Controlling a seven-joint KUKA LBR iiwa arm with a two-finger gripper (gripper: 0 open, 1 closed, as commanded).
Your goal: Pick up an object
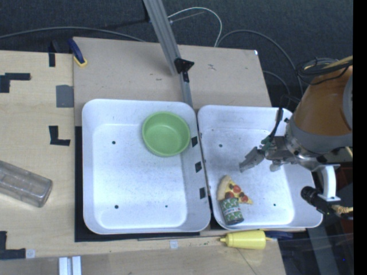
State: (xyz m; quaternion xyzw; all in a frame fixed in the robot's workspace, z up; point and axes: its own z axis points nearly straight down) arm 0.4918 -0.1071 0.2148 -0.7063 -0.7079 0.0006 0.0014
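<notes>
Claw [252, 160] sits over the right bin [241, 116], near its middle and a little toward the right wall, reaching in from the arm's wrist at the right edge. One grey finger juts out toward the left bin; whether a second finger stands apart from it or closed against it I cannot tell at this angle, and nothing shows gripped.

Candidate objects in the right bin: a pizza slice toy [233, 189] and, touching it on the near side, a small dark green can [232, 212]. Both lie close to the bin's front left corner. The can lies on its side, long axis running roughly front to back, tilted slightly.

Key relation: the slice and can lie toward the front edge and slightly left of the claw, near but clearly apart. The move probably calls for a short shift toward the front left corner, then descent.

Left bin [97, 153] holds a green bowl [166, 133] near its back right corner, well apart from the claw. A yellow bottle [245, 240] lies on the counter [114, 62] just beyond the right bin's front rim.
</notes>
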